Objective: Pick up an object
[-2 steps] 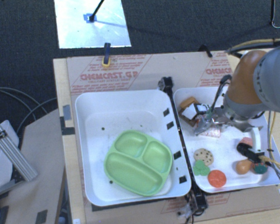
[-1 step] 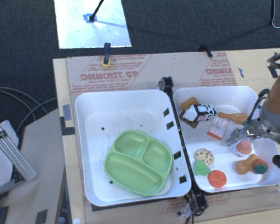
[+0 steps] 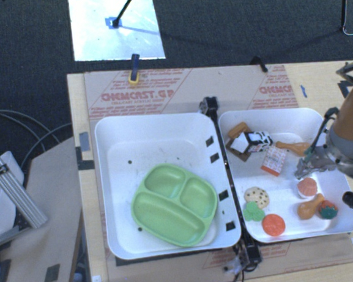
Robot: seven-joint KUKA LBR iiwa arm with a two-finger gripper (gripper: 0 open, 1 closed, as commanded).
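Bench (image 3: 89,194), two white bins, as we count them left to right.

Left bin (image 3: 118,142): one green divided plate (image 3: 174,204), three compartments, toward the bin's near edge.

Right bin (image 3: 297,117): nine items. Far left corner, one brown piece (image 3: 237,129) and one black-and-white cow figure (image 3: 256,141). Centre, one red-and-white packet (image 3: 274,160), and just beyond it one orange carrot-like piece (image 3: 292,147). Near left corner, one chip cookie (image 3: 255,196), one green leafy piece (image 3: 253,211), one red disc (image 3: 273,224). Near right corner, one drumstick (image 3: 310,206); one pink-topped round piece (image 3: 307,187) farther back by the right edge.

Gripper (image 3: 306,167): over the right edge, just above the pink-topped piece. We cannot tell how it stands.
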